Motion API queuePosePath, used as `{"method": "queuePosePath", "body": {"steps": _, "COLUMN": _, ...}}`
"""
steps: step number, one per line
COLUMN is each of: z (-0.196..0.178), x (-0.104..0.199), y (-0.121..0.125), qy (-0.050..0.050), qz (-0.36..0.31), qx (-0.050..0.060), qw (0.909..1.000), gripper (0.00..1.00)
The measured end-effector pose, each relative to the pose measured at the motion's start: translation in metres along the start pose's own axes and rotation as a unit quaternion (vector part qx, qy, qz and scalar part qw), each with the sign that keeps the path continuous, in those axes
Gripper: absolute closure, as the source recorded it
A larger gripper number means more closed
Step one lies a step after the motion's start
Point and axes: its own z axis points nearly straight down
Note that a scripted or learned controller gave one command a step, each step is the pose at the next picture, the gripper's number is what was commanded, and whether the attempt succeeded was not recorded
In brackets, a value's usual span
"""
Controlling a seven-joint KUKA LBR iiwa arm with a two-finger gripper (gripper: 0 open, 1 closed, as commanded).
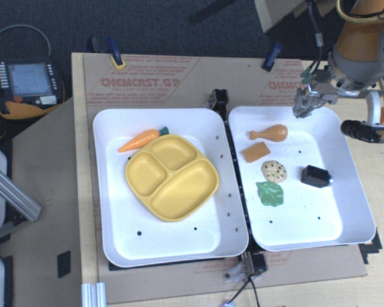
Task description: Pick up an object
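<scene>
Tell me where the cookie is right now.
The cookie lies in the right bin, left of centre, between the brown slab above and the green leaf below.

Robotics lab, teach pendant [27, 85], clamped bench [179, 82]; white bins [109, 171]

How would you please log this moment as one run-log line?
hand: above right bin's far edge | nothing seen held | drumstick nearest | carrot, yellow plate in left bin

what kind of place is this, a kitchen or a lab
Most likely a robotics lab bench, not a kitchen: two shallow white bins on a board hold toy food, such as a plastic orange carrot and a yellow divided plate, while a handheld control pendant lies at the bench's edge.
</scene>
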Motion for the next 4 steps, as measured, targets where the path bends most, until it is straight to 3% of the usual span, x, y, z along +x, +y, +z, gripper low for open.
{"method": "queuePosePath", "body": {"steps": 1, "z": -0.053, "x": -0.010, "y": 0.003, "qy": 0.000, "qz": 0.000, "qx": 0.000, "qw": 1.0000, "gripper": 1.00}}
{"method": "queuePosePath", "body": {"steps": 2, "z": -0.044, "x": 0.049, "y": -0.013, "qy": 0.003, "qz": -0.002, "qx": 0.006, "qw": 1.0000, "gripper": 1.00}}
{"method": "queuePosePath", "body": {"steps": 4, "z": -0.047, "x": 0.154, "y": -0.049, "qy": 0.003, "qz": -0.002, "qx": 0.006, "qw": 1.0000, "gripper": 1.00}}
